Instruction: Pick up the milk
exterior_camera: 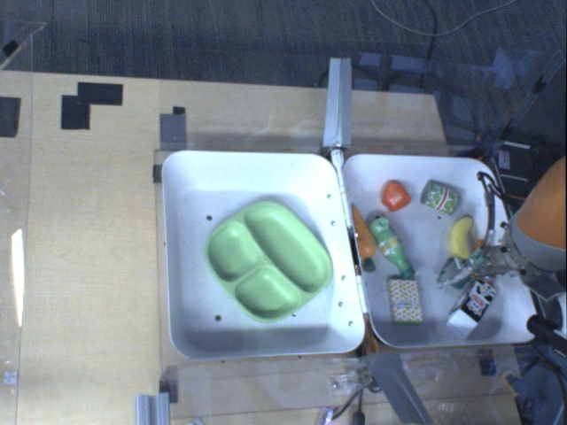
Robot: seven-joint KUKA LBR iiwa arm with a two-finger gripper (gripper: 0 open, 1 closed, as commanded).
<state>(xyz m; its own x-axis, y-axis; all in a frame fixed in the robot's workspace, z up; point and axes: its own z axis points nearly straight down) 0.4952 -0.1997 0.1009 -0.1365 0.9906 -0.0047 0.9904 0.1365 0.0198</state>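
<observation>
The small white milk carton with black and red print lies tilted in the near right corner of the right-hand shallow white bin, close to the bin's right wall. The gripper hangs just above and beside the carton's upper end; whether its fingers are open or closed cannot be told, and the carton is not seen between them.

Step in hand: closing on the carton. Recommended procedure, as a judgement:

1. Centre the gripper over the carton's body, not its upper end.
2. Turn the wrist so the fingers span the carton's narrow width, across its long axis.
3. Descend with allowance for the bin wall close on the right.
4. Keep clear of the yellow banana just beyond and the patterned yellow-green box to the left.
5. Lift straight up; a tilted carton may slip if gripped near one end
</observation>
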